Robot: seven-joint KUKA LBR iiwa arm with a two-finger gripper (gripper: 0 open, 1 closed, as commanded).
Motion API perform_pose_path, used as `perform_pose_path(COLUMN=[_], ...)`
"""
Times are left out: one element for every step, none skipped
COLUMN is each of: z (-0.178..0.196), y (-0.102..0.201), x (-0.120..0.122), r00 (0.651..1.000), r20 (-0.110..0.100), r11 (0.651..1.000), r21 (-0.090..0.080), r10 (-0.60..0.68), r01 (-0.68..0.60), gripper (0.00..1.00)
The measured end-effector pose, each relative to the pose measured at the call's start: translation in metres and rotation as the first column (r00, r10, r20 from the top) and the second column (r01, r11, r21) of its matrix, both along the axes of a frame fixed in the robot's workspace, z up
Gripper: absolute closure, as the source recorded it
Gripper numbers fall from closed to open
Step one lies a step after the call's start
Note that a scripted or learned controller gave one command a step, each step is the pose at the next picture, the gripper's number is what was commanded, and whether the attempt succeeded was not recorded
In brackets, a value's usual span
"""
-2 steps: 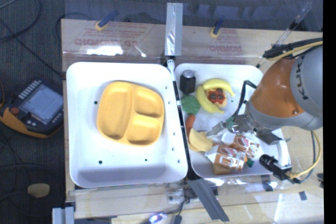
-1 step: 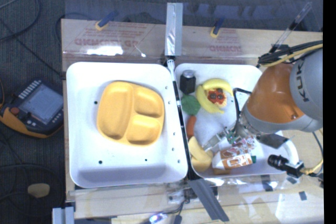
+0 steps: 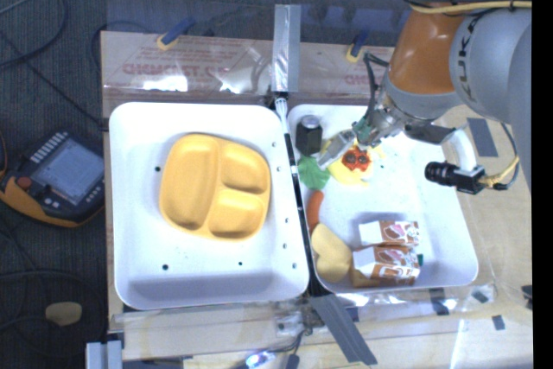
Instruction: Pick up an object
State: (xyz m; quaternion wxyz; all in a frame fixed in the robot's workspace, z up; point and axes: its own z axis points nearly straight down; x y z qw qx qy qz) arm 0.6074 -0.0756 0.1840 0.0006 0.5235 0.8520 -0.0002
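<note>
The right bin [image 3: 449, 212] holds several items. A black cylinder [image 3: 308, 135] stands at its upper left, with a green piece [image 3: 314, 175] and an orange carrot [image 3: 315, 205] below it. A yellow piece [image 3: 348, 174] with a red-orange thing [image 3: 356, 158] on top lies near the bin's middle. A tan rounded item [image 3: 331, 249] and two small cartons [image 3: 390, 232] [image 3: 386, 264] lie along the front. My gripper [image 3: 342, 147] hangs low over the bin's upper left, between the black cylinder and the red-orange thing. Nothing is seen held in it.
The left bin [image 3: 138, 255] carries a yellow divided plate [image 3: 216, 186]. A raised rim [image 3: 294, 194] separates the two bins. A black camera-like unit [image 3: 449, 174] sticks out from the arm over the right bin's right side. A handheld pendant [image 3: 59, 177] lies on the floor at left.
</note>
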Motion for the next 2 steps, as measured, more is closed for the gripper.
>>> perform_pose_path(z=[-0.0833,-0.0753], y=[-0.0247,-0.0243], x=[0.0191,0.0185], r00=[0.999,0.999], r20=[0.014,0.012], r11=[0.999,0.999], r21=[-0.003,-0.002], r10=[0.037,0.037], r01=[-0.037,-0.037], gripper=[0.0,1.0])
